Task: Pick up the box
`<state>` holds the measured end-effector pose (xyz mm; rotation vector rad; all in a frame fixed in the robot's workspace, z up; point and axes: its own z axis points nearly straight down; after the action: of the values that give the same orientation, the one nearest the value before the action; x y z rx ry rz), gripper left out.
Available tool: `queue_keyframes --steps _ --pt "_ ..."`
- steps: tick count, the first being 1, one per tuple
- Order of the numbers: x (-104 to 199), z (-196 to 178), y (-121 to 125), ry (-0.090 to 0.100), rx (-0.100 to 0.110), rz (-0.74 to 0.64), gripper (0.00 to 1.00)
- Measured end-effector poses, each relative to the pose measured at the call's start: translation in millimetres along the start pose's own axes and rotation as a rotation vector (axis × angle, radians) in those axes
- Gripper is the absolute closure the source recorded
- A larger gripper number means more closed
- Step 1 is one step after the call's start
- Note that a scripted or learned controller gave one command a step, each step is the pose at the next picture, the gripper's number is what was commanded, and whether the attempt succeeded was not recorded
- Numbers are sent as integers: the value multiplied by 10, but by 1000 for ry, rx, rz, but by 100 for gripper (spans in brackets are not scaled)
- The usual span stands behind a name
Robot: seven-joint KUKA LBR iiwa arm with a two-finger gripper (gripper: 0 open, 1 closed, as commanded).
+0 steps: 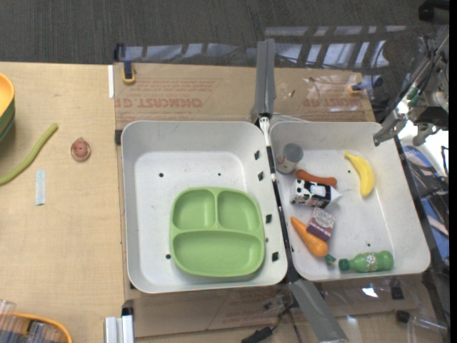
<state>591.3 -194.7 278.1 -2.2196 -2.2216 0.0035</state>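
Lying in the right bin (407,213), the box (321,223) rests against the carrot (309,238), below the cow-print carton (313,192). My gripper (391,128) hovers at the bin's far right corner; its grip I cannot tell.

Upside-down red "CHEMCYL GF" print on the cardboard sheet (186,91)

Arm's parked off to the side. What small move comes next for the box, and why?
Probably swing the arm left and down over the right bin, stopping above the box. It lies beside the carrot, crowded by the cow-print carton, so approach from straight above.
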Motion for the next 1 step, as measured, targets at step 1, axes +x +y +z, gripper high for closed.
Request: queue_keyframes --steps 1 --pt "449 1397 -291 1 0 -29 0"
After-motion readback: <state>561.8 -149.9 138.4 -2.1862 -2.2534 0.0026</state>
